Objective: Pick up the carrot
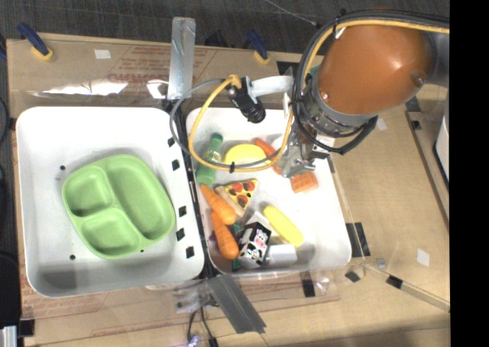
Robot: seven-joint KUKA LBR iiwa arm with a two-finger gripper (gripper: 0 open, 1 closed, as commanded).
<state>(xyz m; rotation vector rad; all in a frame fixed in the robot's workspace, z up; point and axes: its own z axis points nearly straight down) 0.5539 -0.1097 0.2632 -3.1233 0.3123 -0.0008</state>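
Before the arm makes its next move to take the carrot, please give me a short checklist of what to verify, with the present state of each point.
1. Carrot in plain sight in the right bin: ok, it lies along the bin's left wall.
2. Gripper above the carrot: not ok, it is over the bin's upper right part, near an orange block.
3. Carrot free of neighbours: not ok, the pizza slice and a black and white carton lie right beside it.
4. Room by the wall for a finger: cannot tell.
5. Fingers open: cannot tell.
6. Green tray out of the way: ok, it sits in the left bin.
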